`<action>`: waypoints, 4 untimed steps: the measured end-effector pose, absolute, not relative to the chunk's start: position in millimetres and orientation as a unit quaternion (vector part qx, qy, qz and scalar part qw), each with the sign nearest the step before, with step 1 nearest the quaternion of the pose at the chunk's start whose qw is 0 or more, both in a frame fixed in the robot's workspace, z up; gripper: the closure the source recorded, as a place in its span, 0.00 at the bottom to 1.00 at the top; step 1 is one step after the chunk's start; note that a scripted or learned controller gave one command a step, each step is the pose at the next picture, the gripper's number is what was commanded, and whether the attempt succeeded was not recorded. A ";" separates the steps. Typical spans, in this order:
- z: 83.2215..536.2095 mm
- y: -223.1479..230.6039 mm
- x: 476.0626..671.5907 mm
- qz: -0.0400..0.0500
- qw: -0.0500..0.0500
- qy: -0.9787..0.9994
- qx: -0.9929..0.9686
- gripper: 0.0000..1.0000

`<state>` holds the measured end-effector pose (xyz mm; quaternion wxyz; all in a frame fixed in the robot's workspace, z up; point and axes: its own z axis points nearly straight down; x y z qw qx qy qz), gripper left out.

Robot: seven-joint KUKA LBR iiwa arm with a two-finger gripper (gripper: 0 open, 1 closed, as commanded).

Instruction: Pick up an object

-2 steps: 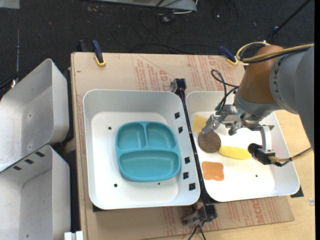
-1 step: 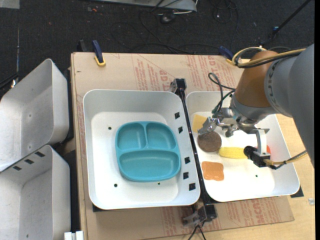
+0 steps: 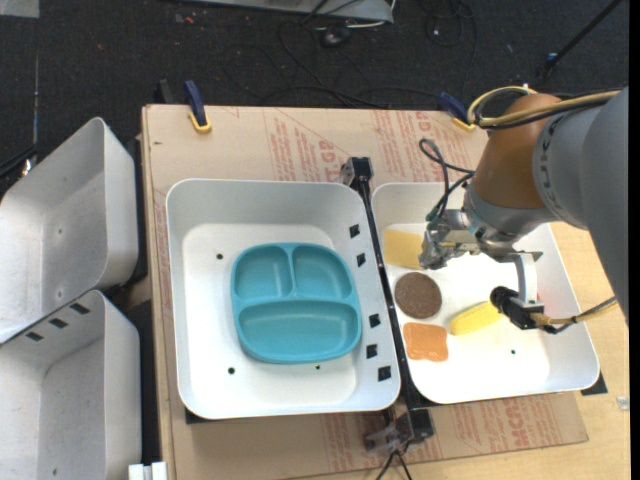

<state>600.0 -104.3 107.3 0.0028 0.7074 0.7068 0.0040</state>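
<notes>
Left bin [image 3: 190,298]: blue divided plate [image 3: 296,302] centred, untouched. Right bin [image 3: 575,368]: brown disc [image 3: 418,294], orange piece [image 3: 425,342], yellow block [image 3: 474,318] bunched toward left wall, within reach. Gripper [image 3: 440,250] low above pale yellow slab [image 3: 403,247]; claw state impossible to tell.

A robotics lab: 2 white bins [image 3: 190,268] clamped to a plywood bench [image 3: 290,133], cables [image 3: 330,28] strewn over dark carpet.

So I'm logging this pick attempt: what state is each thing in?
Gripper: low in right bin, over pale yellow slice.
Brown round patty: lying flat.
Yellow piece: on its side.
Orange piece: flat.
Teal divided plate: upright in left bin.
</notes>
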 end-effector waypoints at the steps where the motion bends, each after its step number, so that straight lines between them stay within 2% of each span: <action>1: 155.5 -113.8 602.1 0.001 0.002 0.706 0.708 1.00; 2: 208.0 -104.7 608.9 0.002 0.003 0.708 0.706 1.00; 3: 240.9 -104.7 610.0 0.001 0.002 0.708 0.706 1.00; 4: 233.9 -60.6 608.4 0.000 -0.001 0.709 0.705 1.00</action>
